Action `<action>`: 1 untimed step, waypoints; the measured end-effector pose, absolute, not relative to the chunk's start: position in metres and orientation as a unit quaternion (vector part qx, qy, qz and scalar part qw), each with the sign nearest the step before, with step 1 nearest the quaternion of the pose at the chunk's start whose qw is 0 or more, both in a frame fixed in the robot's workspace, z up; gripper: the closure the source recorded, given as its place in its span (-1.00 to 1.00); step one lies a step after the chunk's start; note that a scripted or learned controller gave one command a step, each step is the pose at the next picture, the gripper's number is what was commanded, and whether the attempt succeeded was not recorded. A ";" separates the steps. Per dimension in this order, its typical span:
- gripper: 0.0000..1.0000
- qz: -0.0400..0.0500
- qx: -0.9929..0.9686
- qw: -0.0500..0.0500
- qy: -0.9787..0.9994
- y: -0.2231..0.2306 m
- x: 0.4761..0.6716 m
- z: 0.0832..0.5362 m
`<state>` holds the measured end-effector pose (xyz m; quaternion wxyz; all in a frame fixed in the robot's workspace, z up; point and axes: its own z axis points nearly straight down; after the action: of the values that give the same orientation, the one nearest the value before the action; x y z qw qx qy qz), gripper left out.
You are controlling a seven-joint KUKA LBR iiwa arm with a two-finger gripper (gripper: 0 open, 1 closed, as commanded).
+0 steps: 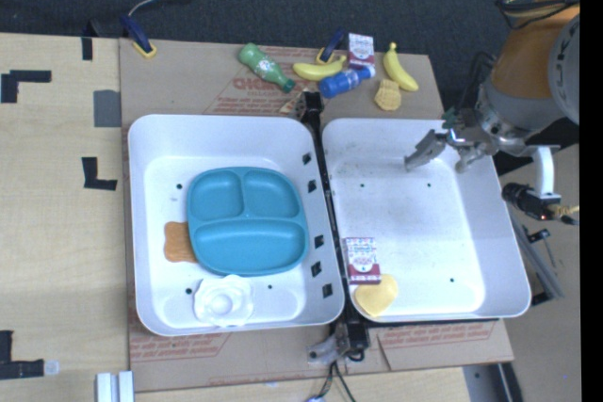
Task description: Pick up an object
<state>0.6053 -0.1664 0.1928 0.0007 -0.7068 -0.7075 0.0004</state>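
Yellow wedge (pixel 375 296) and small carton (pixel 361 260) are seen well apart from the hand (pixel 441 152), spread and unladen; a descent there could be wasted on bare bin floor (pixel 415 221).

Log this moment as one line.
gripper: jaws open, holding nothing | above right bin upper right | small carton, yellow piece: untouched

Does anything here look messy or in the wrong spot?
Yes. Several toys lie outside the bins, on the cardboard behind them: a green bottle, two bananas, a blue bottle and a small carton. In the left bin, an orange piece is half tucked under the blue tray.
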 end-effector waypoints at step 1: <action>-1.00 -0.001 -0.707 0.000 -0.708 -0.114 0.587 0.086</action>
<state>0.5873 -0.1140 0.0862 -0.0003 -0.7065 -0.7077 -0.0006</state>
